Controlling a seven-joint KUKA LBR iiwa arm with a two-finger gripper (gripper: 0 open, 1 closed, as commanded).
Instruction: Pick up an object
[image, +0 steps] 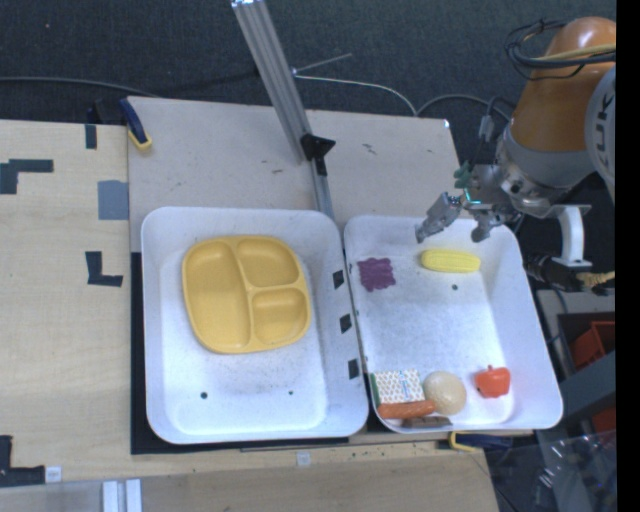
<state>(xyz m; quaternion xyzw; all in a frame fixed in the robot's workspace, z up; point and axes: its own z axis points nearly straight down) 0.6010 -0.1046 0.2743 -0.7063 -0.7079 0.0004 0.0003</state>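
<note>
While poised above the far end of the right bin (520, 300), claw (458, 222) seen spread apart, nothing between the fingers. Positioned just beyond and slightly above the corn (450, 262), not touching it.

Corn lying on its side in the far part of the right bin, long axis running left to right, well apart from other items. Judged the likeliest target, being nearest the claw. Appears to be a light toy piece, probably stiff plastic, smooth and rounded; likely to roll or slip if pinched off-centre. Best taken across the short width at mid-length, fingers straddling the far and near flanks.

Purple piece (376, 272) noted left of the corn, flat on the bin floor; too thin to grip easily. Clustered at the near end: patterned block (397, 384), carrot (405, 408), egg (445, 391) and, a little to the right, a small orange item (492, 381). Block, carrot and egg touching or nearly so; crowded, poor access for fingers. Egg round and smooth, prone to squirting out.

Left bin (160, 330) carrying a yellow tray (245, 292) with three compartments; broad, shallow, awkward for a narrow claw except at the rim.

Task judged at approach stage: no contact made, descent and closure not yet done. Main risk: corn rolling away under a misaligned pinch.
</note>
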